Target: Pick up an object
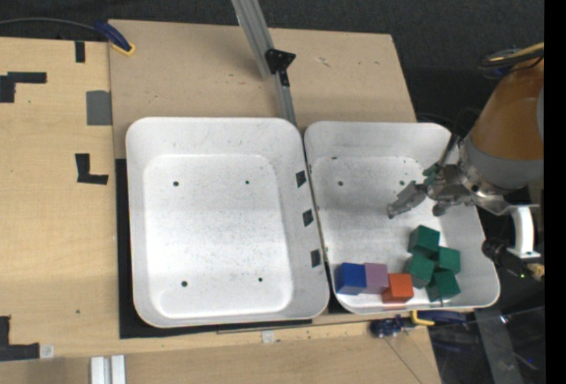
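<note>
Hovering over the right bin (380,136), the gripper (409,199) has nothing visible between its fingers; whether the jaws stand wide or narrow can't be read at this slant and blur, so no call on that. The tip sits above bare bin floor, up and to the left of the pile, apart from every block. Candidates are all crammed into that bin's near-right corner: three or four green blocks (433,260) stacked and touching, then an orange block (400,287), a lilac block (376,275) and a blue block (351,277) in a row along the near wall, side by side. Main risk, as a guess: a straight descent from here closes on nothing. Second risk: going for the green cluster, a finger lands on top of a neighbour or wedges between touching blocks and shoves the pile instead of gripping. Third: the row hugs the near wall, so a finger on that side may hit the rim. The blue block has open floor on its far and left sides, likely the cleanest approach. Plenty of free room across the bin's middle and far half; the left bin (141,143) offers open floor too.
</note>
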Motion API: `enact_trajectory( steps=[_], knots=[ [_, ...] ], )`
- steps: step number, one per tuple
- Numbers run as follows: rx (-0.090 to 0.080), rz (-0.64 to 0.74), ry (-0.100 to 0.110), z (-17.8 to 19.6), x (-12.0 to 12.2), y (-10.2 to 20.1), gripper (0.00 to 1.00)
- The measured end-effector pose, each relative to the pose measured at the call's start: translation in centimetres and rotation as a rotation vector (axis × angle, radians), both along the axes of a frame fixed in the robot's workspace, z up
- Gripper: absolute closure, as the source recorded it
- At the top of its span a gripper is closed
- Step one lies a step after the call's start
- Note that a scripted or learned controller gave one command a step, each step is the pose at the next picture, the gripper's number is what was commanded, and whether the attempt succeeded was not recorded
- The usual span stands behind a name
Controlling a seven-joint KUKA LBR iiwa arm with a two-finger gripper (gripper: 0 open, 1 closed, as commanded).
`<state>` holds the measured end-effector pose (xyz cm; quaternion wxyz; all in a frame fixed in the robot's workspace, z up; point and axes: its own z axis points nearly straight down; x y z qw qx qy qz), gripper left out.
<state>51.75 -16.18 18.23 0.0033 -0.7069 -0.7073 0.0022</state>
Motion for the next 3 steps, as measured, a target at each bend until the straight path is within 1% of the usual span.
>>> enact_trajectory(
  steps=[1,2,3],
  knots=[
    [0.000,0.001,-0.002,-6.4,0.1,0.4,0.00],
    [-0.002,0.001,-0.006,-9.2,0.1,0.5,0.00],
    [0.000,0.001,-0.004,-8.1,0.1,0.6,1.00]
  ],
)
